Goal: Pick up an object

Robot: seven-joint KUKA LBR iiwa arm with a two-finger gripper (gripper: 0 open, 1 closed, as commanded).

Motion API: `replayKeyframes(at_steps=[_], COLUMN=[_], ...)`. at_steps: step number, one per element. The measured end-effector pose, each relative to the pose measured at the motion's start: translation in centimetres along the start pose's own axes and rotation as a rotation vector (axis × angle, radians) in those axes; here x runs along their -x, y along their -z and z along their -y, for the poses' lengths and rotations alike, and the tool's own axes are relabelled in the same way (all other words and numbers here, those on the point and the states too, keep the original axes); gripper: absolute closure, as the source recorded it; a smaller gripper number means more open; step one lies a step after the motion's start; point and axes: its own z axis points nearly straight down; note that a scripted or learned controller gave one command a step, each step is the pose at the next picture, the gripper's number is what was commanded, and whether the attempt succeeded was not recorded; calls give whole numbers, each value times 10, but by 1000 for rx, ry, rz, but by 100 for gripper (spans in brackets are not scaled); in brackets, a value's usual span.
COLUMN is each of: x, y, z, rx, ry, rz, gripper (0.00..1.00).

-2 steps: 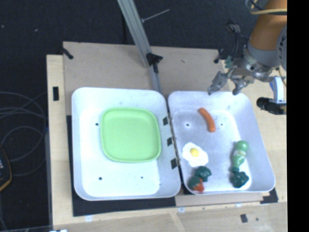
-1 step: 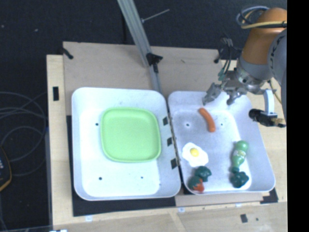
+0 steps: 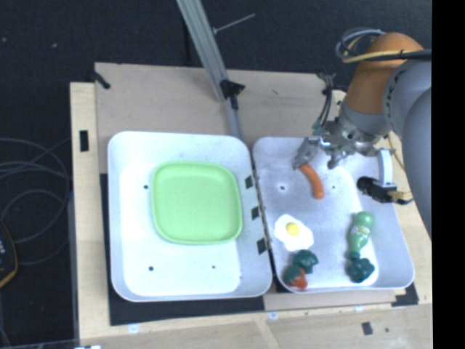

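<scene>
Upper right of frame: my gripper, fingers spread apart and empty, hovers over the orange sausage in the right bin; approach under way, and next I judge a descent and closing

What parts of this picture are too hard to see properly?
- Gripper: in the camera view its fingers are too small and blurred to tell how they stand against the orange sausage.
- Green toys in the right bin: too blurred to name.
- Dark green and red piece: too small to identify.
</scene>
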Motion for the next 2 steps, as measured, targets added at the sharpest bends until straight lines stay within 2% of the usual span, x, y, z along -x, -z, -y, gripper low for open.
replayKeyframes(at_steps=[1,2], x=[0,1], y=[-45,-32], z=[1,-1], rx=[0,6], ry=[0,0], rz=[0,1], gripper=[0,100])
